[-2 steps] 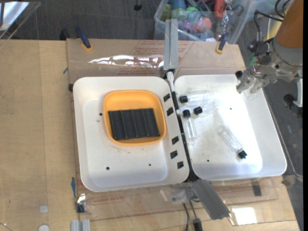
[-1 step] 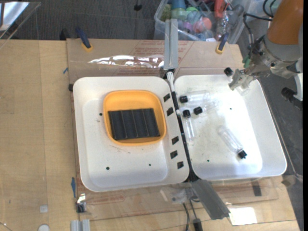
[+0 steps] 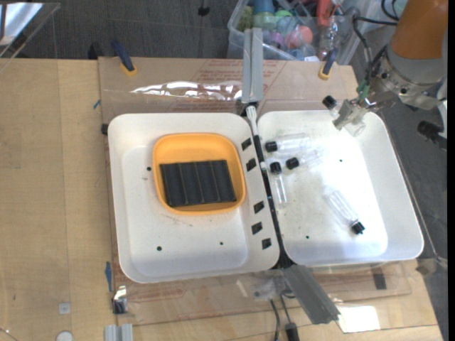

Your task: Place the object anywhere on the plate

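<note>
An orange plate [image 3: 200, 143] lies in the left bin [image 3: 135, 240]. A black ribbed rectangular object [image 3: 197, 182] lies flat on the plate, near its middle. My gripper [image 3: 350, 115] hangs over the far right corner of the right bin [image 3: 398, 240], well away from the plate. Nothing shows between its tips.
Several clear tubes with black caps lie in the right bin, one at the front right [image 3: 342, 209] and others near the divider [image 3: 293, 150]. Black clips [image 3: 257, 207] line the wall between the bins. A clear box of coloured items [image 3: 298, 9] stands behind the bins.
</note>
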